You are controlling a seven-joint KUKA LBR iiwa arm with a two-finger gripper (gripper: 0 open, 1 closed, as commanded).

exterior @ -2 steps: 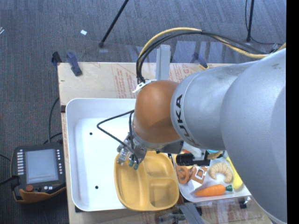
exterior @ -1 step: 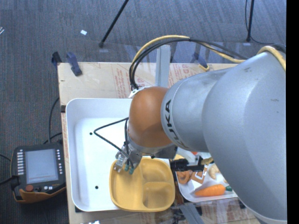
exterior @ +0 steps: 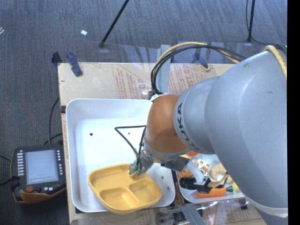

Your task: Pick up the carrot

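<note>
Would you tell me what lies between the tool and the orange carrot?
In the camera view, the tool hangs over the yellow compartment tray; the white bins' adjoining rims separate it from the orange carrot.

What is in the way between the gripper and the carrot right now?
The gripper is over the yellow tray in the left bin; the carrot lies in the right bin. The bins' adjoining walls and the arm's own wrist lie between.

The arm looks like smooth grey painted metal with a glossy orange band. The two bins seem white smooth plastic, the yellow tray matt plastic. The table top looks like pale board; the floor is rough grey carpet.
</note>
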